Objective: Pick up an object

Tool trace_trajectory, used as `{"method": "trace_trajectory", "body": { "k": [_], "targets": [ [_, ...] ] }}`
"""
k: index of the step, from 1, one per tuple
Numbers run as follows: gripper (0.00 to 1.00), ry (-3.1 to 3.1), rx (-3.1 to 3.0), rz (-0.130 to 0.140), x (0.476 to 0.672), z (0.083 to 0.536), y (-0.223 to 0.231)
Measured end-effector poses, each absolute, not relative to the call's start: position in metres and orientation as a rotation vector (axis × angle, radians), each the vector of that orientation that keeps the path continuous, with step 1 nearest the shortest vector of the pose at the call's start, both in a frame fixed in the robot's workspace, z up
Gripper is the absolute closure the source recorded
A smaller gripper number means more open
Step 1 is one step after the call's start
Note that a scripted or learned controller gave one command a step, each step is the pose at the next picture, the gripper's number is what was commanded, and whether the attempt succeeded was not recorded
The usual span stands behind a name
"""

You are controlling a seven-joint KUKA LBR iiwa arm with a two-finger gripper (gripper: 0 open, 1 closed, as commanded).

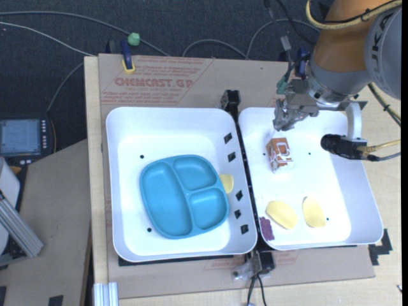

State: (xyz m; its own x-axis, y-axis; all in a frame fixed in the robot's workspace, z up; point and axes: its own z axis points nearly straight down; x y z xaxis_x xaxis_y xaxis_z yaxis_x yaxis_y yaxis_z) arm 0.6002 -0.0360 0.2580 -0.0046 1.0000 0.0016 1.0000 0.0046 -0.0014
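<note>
One blue three-compartment plastic tray [184,195] lay in the left white bin [127,132]. The right white bin [357,196] held two pale yellow pieces [281,214] and one small brown-and-white packet [279,154]. The pincer [285,121] hung above that packet, its opening impossible to judge.

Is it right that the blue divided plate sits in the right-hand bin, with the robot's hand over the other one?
Not quite. The camera view shows the blue divided plate in the left bin; the hand hangs over the right bin.

Two glossy white plastic bins [121,190] sit on tan cardboard [159,78] printed in red lettering. A sky-blue three-section plate [183,195] dominates the left one, a pale yellow piece [226,183] at its three o'clock. Right bin: a brown-and-white patterned packet [279,153], two pale yellow oval pieces [281,214], a dark purple scrap [266,229].
</note>
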Motion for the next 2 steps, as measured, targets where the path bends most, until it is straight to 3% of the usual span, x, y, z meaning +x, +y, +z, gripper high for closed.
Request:
{"method": "trace_trajectory", "body": {
  "k": [2],
  "targets": [
    [1.0, -2.227, -2.214, -0.002, 0.605, 0.252, 0.065]
  ]
}}
